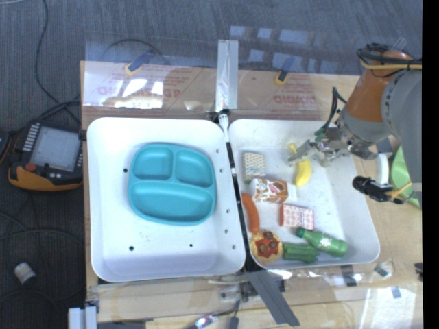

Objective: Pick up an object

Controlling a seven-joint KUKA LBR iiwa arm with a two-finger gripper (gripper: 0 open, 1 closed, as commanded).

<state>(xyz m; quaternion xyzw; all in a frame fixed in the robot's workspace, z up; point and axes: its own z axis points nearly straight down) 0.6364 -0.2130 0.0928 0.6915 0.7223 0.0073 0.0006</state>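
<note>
I see the pincer (310,153) low over the far part of the right bin (357,204), its fingers spread, with nothing between them. Its tips hang just above the far end of the yellow banana (302,173), which lies on the bin floor. To the left of the banana sit a small waffle-patterned box (254,162) and a red-and-white packet (269,191). Nearer to me lie an orange carrot (251,212), a pink box (296,216), a round pizza toy (266,245), a green bottle (324,241) and a dark green cucumber (300,252). The left bin (110,245) holds a blue divided plate (171,183). An orange-edged handheld pendant (45,157) rests on the floor left of the tabletop (171,91).
</note>
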